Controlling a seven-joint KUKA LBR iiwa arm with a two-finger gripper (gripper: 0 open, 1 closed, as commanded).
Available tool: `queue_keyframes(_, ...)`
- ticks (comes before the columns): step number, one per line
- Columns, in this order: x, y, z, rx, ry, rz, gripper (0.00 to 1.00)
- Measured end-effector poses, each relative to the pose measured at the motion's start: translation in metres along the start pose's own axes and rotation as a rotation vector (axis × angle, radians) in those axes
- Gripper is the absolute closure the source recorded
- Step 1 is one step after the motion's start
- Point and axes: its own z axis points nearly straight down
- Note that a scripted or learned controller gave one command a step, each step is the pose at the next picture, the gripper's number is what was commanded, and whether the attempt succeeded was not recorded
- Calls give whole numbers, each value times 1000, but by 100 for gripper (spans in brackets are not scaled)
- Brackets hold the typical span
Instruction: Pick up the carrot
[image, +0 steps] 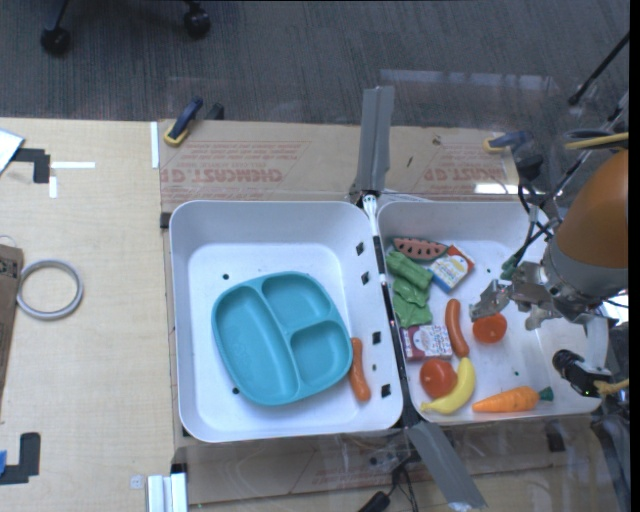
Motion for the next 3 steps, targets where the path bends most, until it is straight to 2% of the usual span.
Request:
queue_keyframes(1,-43,-22,43,0,1,80,0)
queue_keyframes(2,-41,28,44,8,12,248,0)
queue_keyframes(3,-31,29,43,0,0,171,0)
